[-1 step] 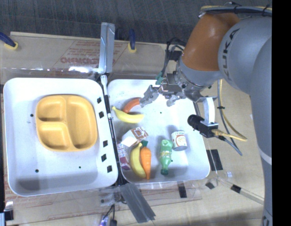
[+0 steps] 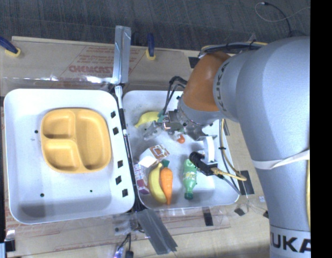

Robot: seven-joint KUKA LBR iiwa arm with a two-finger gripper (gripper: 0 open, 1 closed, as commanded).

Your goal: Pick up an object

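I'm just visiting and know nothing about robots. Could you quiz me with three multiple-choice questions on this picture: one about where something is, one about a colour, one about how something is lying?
1. Where is the yellow divided plate?
A. In the left bin
B. In the right bin
C. On the floor

2. What colour is the small bottle in the right bin?
A. Red
B. Green
C. Blue

3. How is the carrot placed?
A. Standing upright
B. Held in the air
C. Lying flat beside a banana

Answers:
1. A, the plate rests on the floor of the left bin.
2. B, its body is green.
3. C, it lies on the bin floor against the banana.
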